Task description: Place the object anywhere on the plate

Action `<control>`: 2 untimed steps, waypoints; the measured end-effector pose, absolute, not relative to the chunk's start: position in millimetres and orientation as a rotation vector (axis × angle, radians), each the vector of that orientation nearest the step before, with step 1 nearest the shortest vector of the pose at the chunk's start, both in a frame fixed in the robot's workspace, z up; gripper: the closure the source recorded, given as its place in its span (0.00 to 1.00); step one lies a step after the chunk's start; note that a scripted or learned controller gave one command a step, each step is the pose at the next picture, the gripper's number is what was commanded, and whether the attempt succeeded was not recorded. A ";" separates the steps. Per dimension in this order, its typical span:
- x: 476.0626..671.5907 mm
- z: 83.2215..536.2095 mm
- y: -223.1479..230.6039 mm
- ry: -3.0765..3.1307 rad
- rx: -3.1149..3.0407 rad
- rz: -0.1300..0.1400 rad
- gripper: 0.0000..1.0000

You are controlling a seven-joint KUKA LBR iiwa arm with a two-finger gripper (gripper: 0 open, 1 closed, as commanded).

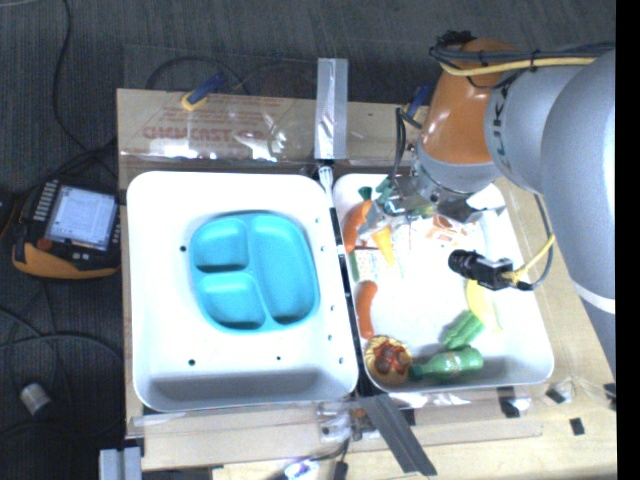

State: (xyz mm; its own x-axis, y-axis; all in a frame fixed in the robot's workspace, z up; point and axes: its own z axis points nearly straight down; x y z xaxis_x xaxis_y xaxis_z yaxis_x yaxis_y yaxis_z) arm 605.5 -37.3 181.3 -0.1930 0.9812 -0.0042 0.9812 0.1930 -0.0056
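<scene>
From the camera view, the grey arm with its orange band (462, 108) reaches into the right bin (520, 298) near that bin's far left corner; the end effector (405, 200) hangs low there, and whether it is wide or narrow I cannot tell, since the wrist hides it; nothing can be seen held. Just left of the end effector lies an orange carrot-like piece (356, 220), with a small yellow piece (384, 243) just below; I cannot tell whether either is touched. Further toward the near edge of the right bin lie an orange sausage-shaped object (366, 306), a round brown-red object (388, 357), green vegetables (455, 348) and a yellow banana-like piece (484, 306). The blue sectioned plate (252, 270) sits in the left bin (160, 358), well apart from the end effector; both bins rest on the counter (150, 118).
</scene>
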 end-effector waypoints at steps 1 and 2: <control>613.3 262.3 -3.1 -2.425 -1.995 0.009 1.00; 539.8 219.6 69.3 -2.493 -1.903 0.008 1.00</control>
State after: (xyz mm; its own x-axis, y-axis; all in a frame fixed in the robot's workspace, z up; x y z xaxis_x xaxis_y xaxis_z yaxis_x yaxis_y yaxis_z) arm 539.8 69.3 219.6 -0.2636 0.9646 0.0013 0.9646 0.2636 -0.0075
